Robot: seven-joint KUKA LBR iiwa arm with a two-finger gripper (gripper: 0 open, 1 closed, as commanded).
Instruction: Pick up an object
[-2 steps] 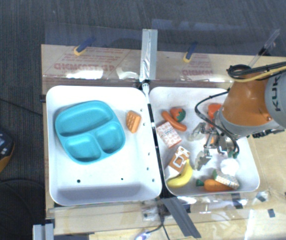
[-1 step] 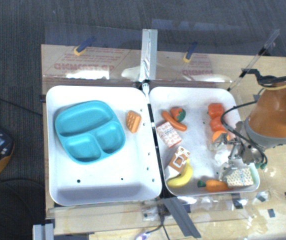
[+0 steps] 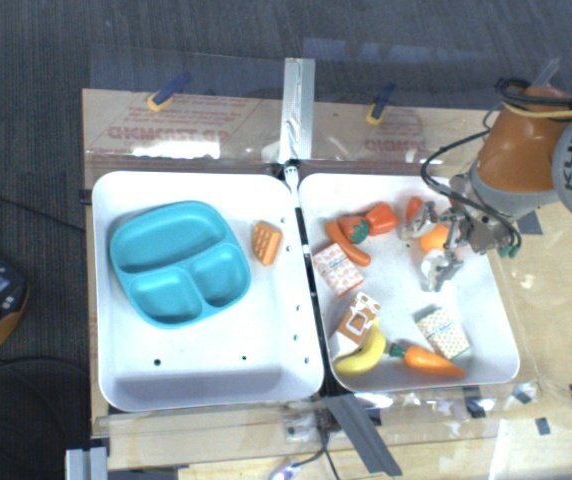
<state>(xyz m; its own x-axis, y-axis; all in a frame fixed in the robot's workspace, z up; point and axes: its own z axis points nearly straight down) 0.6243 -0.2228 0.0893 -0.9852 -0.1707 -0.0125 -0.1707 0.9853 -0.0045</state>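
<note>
Hovering low in the right bin (image 3: 496,318), gripper (image 3: 440,268); finger state we cannot tell. We fear it nudges the small orange piece (image 3: 432,236) aside, closing on nothing.

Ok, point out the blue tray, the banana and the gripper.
blue tray (image 3: 178,260): camera view, on the ridge where its compartments meet.
banana (image 3: 361,355): camera view, on the middle of its yellow curve.
gripper (image 3: 439,268): camera view, between its fingertips, above the right bin's floor.
</note>
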